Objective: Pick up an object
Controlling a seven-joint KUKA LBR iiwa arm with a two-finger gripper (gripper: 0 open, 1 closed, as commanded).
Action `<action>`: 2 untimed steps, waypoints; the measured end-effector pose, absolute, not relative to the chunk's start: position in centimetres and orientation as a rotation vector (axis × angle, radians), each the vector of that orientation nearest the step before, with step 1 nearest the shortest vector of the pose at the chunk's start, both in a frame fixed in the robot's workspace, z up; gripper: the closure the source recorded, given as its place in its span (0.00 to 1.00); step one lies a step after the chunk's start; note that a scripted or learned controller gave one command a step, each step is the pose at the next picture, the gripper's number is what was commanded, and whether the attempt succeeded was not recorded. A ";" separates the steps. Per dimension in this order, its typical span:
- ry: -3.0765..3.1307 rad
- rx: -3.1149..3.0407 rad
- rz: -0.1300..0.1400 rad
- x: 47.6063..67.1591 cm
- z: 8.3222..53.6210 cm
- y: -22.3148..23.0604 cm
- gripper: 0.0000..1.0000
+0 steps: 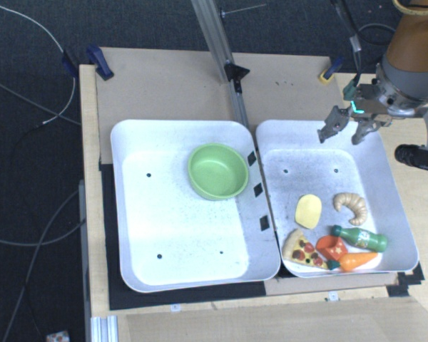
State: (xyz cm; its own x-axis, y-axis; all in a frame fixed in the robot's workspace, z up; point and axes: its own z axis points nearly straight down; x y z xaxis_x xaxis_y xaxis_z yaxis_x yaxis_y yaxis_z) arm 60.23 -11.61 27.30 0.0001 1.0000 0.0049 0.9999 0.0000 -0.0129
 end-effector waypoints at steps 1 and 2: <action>-2.216 -2.215 0.003 60.3 27.6 -11.6 0.00; -2.208 -2.213 0.013 59.7 21.6 -12.3 0.00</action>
State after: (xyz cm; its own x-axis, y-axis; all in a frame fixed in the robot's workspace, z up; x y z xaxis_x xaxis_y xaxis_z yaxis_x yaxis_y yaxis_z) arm 59.73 -12.26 21.57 0.0020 1.0000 0.0051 0.9999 -0.0019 -0.0167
